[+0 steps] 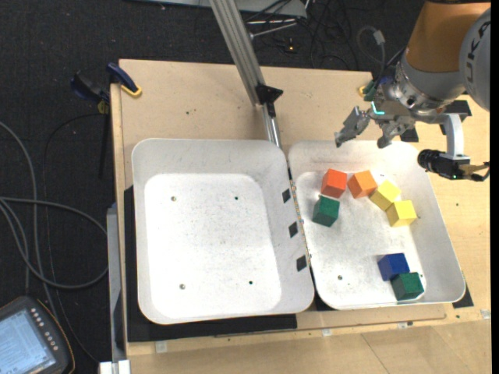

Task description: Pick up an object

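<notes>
Pick not yet made: nothing sitting between the fingers, all blocks lying in the right bin (437, 240). Gripper (368, 132) hanging above that bin's far edge, fingers spread apart, empty. Orange block (334, 182) and a second orange block (362, 184) resting nearest below it, almost touching; green block (327, 209) just beside the first, toward the camera. Two yellow blocks (394, 205) lying to the right of those; blue block (393, 266) and dark green block (408, 286) sitting together near the front corner. Arm (444, 45) reaching in from the right, wrist tilting down-left. Remaining, by judgement: descending, closing, lifting.
</notes>
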`<move>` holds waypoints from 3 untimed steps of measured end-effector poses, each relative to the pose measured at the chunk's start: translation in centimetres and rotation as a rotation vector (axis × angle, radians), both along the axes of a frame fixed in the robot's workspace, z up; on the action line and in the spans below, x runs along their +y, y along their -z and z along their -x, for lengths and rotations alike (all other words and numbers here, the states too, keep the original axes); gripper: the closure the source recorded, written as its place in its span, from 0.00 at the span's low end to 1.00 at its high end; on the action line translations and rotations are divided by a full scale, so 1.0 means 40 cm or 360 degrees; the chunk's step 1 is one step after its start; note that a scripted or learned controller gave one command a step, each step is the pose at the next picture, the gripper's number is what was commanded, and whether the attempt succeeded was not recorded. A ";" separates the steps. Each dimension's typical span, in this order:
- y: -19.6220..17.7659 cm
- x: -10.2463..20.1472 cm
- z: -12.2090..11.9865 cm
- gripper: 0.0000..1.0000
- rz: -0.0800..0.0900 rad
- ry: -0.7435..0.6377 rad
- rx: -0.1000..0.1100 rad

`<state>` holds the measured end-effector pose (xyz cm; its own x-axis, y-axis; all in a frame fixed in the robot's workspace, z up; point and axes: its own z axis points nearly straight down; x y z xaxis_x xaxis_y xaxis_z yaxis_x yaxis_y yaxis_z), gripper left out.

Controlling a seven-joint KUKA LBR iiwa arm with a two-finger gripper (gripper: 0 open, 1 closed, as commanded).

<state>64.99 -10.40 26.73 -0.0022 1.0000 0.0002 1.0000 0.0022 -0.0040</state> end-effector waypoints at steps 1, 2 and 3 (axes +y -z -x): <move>-0.006 0.000 -0.002 0.00 0.0001 -0.0002 -0.0006; 0.147 0.016 -0.012 0.00 0.0000 -0.0003 0.0003; 0.287 -0.008 -0.014 0.00 0.0001 0.0005 0.0001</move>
<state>65.54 -10.73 15.23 0.0012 1.0000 -0.0004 1.0000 -0.0012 -0.0046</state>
